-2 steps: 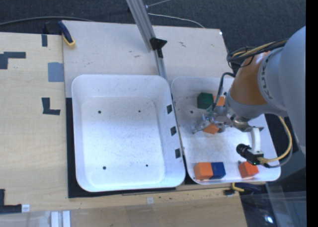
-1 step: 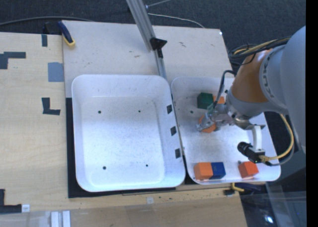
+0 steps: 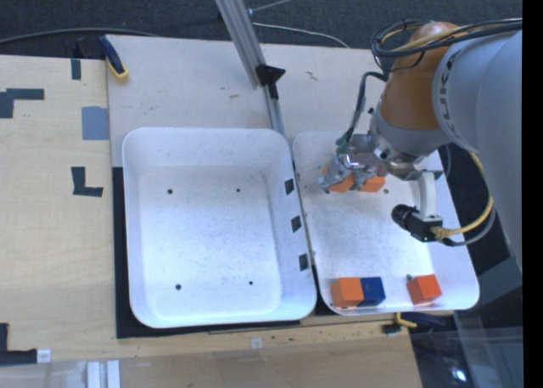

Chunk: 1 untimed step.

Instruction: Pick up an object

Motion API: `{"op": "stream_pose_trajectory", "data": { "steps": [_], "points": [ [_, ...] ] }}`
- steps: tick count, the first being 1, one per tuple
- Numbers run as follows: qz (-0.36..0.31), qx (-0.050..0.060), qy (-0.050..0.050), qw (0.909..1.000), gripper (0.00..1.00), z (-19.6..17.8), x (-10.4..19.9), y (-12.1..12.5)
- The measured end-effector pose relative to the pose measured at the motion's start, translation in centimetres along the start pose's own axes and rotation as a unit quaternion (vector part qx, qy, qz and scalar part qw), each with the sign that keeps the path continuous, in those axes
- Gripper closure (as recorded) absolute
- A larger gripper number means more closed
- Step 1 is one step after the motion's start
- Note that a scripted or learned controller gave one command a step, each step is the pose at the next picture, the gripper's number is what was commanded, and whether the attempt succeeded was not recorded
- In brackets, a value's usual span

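I can't make out the orange thing (image 3: 350, 182) under the gripper (image 3: 352, 176); the wrist hides most of it.

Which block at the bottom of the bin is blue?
The blue block is the middle one along the right bin's near edge. It touches an orange block on its left; another orange block sits apart on its right.

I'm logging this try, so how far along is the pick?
Done: the arm has brought the gripper low into the right bin, near its far end. In hand: orange shows at the fingertips, but whether it is gripped cannot be told. Left: a confirmed lift. Two orange blocks and a blue block lie untouched along the near wall. The left bin plays no part.
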<state>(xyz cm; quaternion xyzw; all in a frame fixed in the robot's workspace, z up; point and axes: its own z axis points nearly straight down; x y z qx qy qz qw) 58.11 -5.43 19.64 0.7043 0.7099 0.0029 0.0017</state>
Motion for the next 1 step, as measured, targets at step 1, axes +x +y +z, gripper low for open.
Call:
{"op": "stream_pose_trajectory", "data": {
  "steps": [1],
  "points": [
    [0.0,0.005,0.001,1.0,1.0,0.54,7.02,-0.97]
  ]
}}
